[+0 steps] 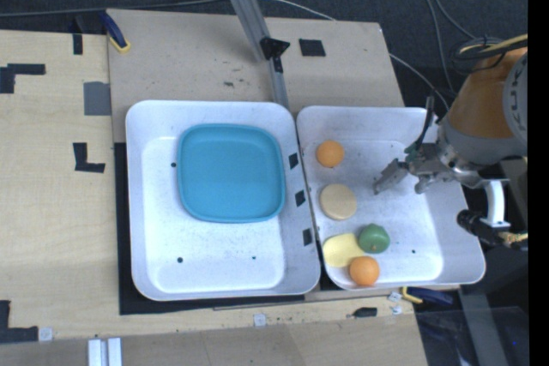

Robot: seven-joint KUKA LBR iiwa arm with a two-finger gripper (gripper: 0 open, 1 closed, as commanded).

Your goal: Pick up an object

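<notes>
plate (pixel 230 171) in left bin (pixel 150 270), fruits (pixel 353 244) in right bin (pixel 446 266)

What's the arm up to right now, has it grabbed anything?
Gripper open, holding nothing, over right bin. Nearest item: beige disc, untouched. Nothing between them.

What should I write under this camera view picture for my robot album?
Robot gripper hovers with open jaws over the right bin of toy food, beside a blue plate in the left bin.

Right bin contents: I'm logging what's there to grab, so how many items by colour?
Orange: 2, one at the far side, one at the near edge
Beige: 1
Yellow: 1
Green: 1
Total: 5, all in the right bin
</notes>
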